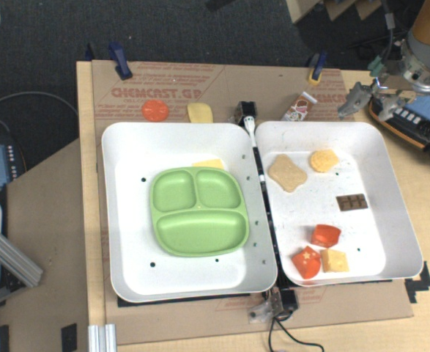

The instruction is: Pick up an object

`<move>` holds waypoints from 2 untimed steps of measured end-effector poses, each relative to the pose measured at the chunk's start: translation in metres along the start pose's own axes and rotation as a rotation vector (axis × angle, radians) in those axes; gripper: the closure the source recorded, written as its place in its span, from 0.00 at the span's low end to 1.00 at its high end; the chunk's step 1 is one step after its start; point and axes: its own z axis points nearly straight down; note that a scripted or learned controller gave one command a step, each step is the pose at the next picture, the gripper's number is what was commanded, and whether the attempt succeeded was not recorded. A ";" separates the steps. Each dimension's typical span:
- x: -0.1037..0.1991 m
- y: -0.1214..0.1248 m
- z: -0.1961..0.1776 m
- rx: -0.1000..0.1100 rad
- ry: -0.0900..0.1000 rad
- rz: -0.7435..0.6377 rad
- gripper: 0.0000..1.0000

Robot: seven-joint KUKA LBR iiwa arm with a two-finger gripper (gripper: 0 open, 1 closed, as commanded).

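Gripper [355, 100] parked off the bins, past the top-right corner of the right bin [390, 169], nothing in it.
Fingers look spread apart, above the bench. Right bin: toast piece [286, 173] & round cracker [324, 160] near the top, chocolate bar [351, 202] mid-right, 2 red pieces [316, 249] touching a yellow cube [335, 260] at bottom. Left bin [123, 196]: green divided plate [198, 211].

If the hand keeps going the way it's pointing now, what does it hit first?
The hand points left and slightly down past the right bin's far rim. The small packet on the cardboard lies first in that line, though height is unclear, so it may pass above it.
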 end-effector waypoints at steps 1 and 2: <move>0.031 -0.047 0.175 0.015 0.005 0.002 0.00; 0.050 -0.121 0.134 0.006 0.003 0.003 0.00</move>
